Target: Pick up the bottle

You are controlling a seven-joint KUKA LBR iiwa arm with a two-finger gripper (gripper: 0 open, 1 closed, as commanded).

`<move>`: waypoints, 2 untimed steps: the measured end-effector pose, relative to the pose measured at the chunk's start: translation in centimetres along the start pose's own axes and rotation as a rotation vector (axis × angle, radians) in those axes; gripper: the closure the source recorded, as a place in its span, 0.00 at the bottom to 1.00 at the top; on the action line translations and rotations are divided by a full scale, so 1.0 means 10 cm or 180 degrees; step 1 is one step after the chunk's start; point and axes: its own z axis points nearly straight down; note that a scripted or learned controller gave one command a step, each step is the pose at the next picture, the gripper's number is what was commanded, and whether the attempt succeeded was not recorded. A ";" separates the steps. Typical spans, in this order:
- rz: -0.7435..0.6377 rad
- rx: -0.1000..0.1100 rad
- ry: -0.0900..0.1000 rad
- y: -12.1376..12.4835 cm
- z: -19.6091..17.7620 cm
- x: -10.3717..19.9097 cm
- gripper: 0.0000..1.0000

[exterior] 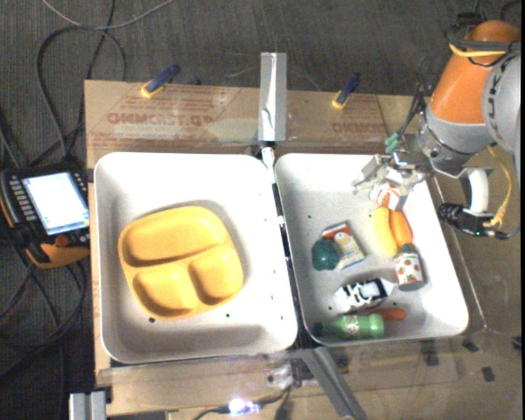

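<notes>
Printed cardboard [171,116] at 12 o'clock, lettering unreadable. Left bin [105,234] taken up by a yellow divided tray [182,257]. Right bin [293,182] crowded toward 4 o'clock, bare at 11. Green bottle [354,325] flat along the 6 o'clock rim, long axis 9-to-3, orange end at 3. Gripper [387,182] at 1 o'clock, spread apart, holding nothing.

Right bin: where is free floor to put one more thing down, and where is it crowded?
In the right bin, floor is bare in the upper left, between the divider wall and the gripper, above the small carton. The lower right half is crowded: banana, carrot, can and the green bottle along the front wall.
</notes>
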 end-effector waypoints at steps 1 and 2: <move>-0.0798 -0.0001 0.0002 -0.48 0.88 0.33 0.00; -0.1369 -0.0067 -0.0038 -1.04 1.03 0.49 0.00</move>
